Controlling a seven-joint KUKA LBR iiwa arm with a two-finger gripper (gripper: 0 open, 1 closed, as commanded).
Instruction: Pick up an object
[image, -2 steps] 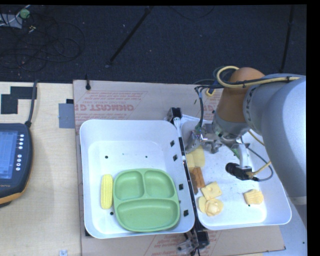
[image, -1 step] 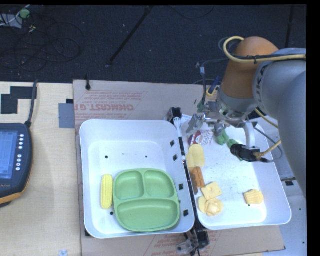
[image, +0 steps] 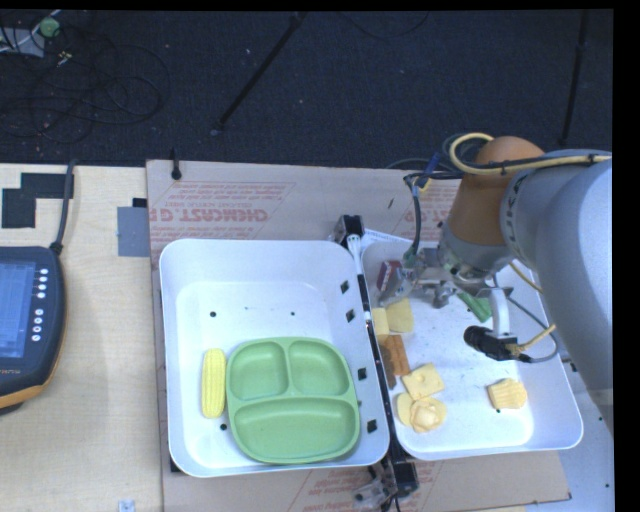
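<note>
Gripper (image: 432, 290) low in right bin (image: 550, 425) near yellow block (image: 399, 318) — jaw state unclear, green tray (image: 293, 400) and corn (image: 213, 382) lower centre.

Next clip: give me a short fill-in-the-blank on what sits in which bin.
1. The green divided tray lies in the ____ bin.
2. The yellow corn cob lies just ____ of that tray.
3. The gripper hangs over the ____ bin.

Missing words: left; left; right
</note>
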